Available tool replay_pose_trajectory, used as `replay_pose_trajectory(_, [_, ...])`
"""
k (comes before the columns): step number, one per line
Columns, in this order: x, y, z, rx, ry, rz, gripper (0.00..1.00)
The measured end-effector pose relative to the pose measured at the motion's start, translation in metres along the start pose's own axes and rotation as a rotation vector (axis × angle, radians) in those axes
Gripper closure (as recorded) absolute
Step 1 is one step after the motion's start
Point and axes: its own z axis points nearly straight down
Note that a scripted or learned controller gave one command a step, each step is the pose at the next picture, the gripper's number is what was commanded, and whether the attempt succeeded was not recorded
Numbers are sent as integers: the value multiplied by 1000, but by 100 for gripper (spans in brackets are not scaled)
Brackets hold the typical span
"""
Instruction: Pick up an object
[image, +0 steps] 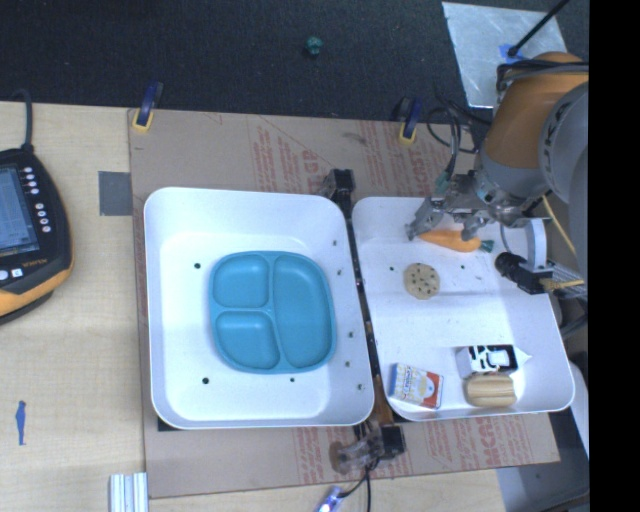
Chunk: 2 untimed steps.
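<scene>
My gripper hangs low over the back of the right bin. Its fingers stand apart on either side of an orange, carrot-like piece that lies on the bin floor; the piece's top is partly hidden by the gripper. In front of it lies a round speckled cookie. Along the bin's front edge sit a small red, white and blue carton, a black-and-white packet and a tan bread-like block.
The left bin holds a blue divided plate. A teach pendant lies on the bench at the far left. Clamps hold the cardboard sheet under the bins.
</scene>
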Motion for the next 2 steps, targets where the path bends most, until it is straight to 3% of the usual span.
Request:
replay_pose_trajectory(1, [13, -34, 13, 4, -1, 0, 0])
replay_pose_trajectory(2, [18, -53, 49, 4, -1, -1, 0])
